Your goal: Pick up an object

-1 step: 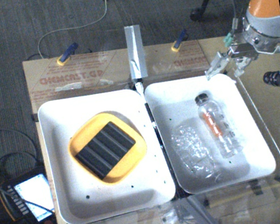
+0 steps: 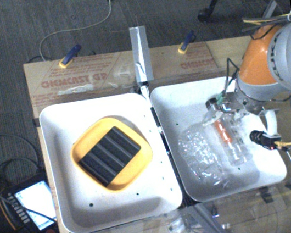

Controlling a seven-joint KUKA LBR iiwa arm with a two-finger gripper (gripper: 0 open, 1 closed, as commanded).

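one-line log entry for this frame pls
arm: over right bin | gripper: above clear bottle, grasp unconfirmed | crumpled clear plastic: right bin | yellow-black object: left bin

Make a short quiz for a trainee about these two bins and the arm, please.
1. True or false: the yellow tray with black ribs lies in the right bin.
2. Which bin holds the crumpled clear plastic? A left bin, B right bin.
3. Fill in: the gripper is over the ____ bin.

Key: 1 false; 2 B; 3 right.
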